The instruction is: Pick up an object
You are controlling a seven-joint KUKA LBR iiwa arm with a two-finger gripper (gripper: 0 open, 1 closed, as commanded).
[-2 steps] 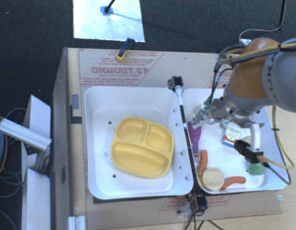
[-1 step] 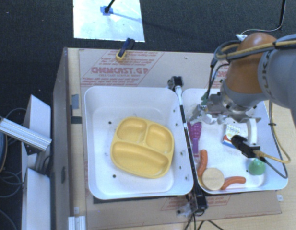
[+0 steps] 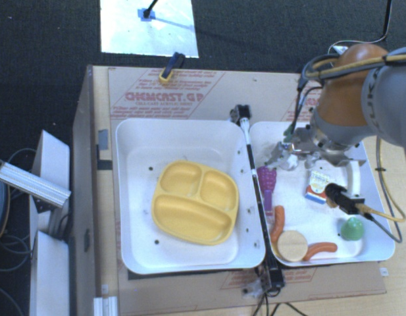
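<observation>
In the camera view, the tool (image 3: pixel 286 155) is seen low over the right bin (image 3: pixel 380 241), just above the purple brush (image 3: pixel 266 183); whether it is spread or pressed together cannot be told, and nothing is seen pinched. Below the brush lie two sausages (image 3: pixel 277 221), a round cracker (image 3: pixel 291 245) and a green ball (image 3: pixel 352 229). The brush would probably best be gripped across its narrow handle, clear of the bin wall.

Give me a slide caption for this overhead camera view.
Arm's hand above right bin of toy food; yellow tray in left bin.
</observation>
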